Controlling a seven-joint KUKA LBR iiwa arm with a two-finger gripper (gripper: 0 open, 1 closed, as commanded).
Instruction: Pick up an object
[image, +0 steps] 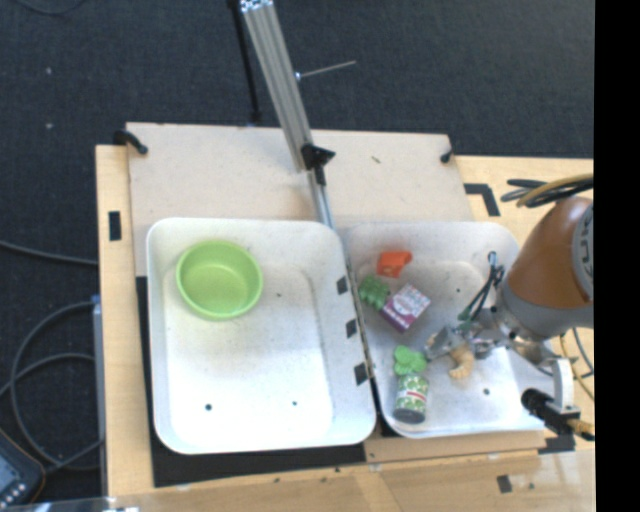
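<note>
Pincer (452, 347): was low in the right bin (480, 240); grip state could not be told.
Tan piece (461, 368): lay just below the pincer.
Green-capped bottle (410, 388): lay to its left, long axis up-down in view, cap pointing away from the near rim.
Purple block (405, 306): lay up-left, tilted.

A light wooden bench (115, 330) stands on a dark carpeted floor (120, 60). A paler board (220, 170) covers the bench's far part. A grey metal pole (280, 80) rises at a slant from the board's far edge. Black cables (40, 350) loop on the floor off the bench's left edge.
</note>
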